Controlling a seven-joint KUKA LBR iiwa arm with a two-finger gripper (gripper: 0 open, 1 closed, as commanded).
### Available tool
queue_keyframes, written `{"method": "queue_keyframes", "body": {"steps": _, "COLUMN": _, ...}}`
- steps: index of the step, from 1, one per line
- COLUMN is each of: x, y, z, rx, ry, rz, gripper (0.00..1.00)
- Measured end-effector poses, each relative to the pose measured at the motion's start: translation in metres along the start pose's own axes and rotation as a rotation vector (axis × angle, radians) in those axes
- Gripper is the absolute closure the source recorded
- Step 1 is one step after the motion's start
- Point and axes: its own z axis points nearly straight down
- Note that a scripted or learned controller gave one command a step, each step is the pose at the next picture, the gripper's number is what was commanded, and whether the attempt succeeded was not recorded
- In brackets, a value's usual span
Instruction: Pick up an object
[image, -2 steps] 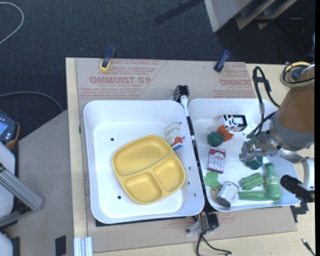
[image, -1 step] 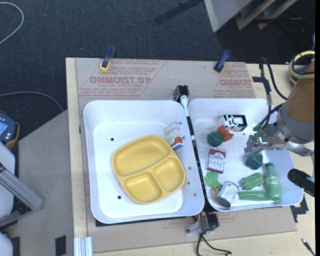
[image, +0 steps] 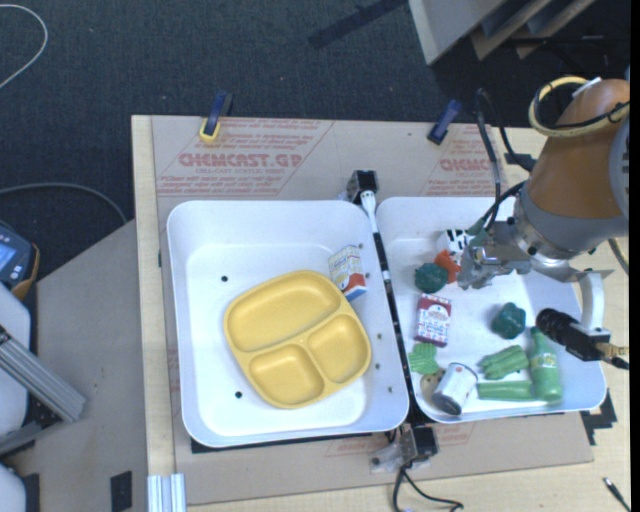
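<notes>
Claw (image: 478, 262) low in right bin (image: 400, 222) | fingers: can't tell | step: reaching | green toy (image: 432, 276) just left | next: descend, close on it

Divided tray (image: 297, 338) in left bin (image: 190, 240); carton (image: 433, 322) in right bin (image: 400, 215).

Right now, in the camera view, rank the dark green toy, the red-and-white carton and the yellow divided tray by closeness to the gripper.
1. Dark green toy, just left of the gripper, right bin.
2. Red-and-white carton, lower left of it, same bin.
3. Yellow divided tray, far left, in the left bin.
</notes>
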Motion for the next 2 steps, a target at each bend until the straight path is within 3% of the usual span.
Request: {"method": "queue_keyframes", "body": {"steps": 2, "x": 0.076, "y": 0.067, "z": -0.012, "rx": -0.001, "ry": 0.001, "rz": 0.000, "gripper": 1.00}}
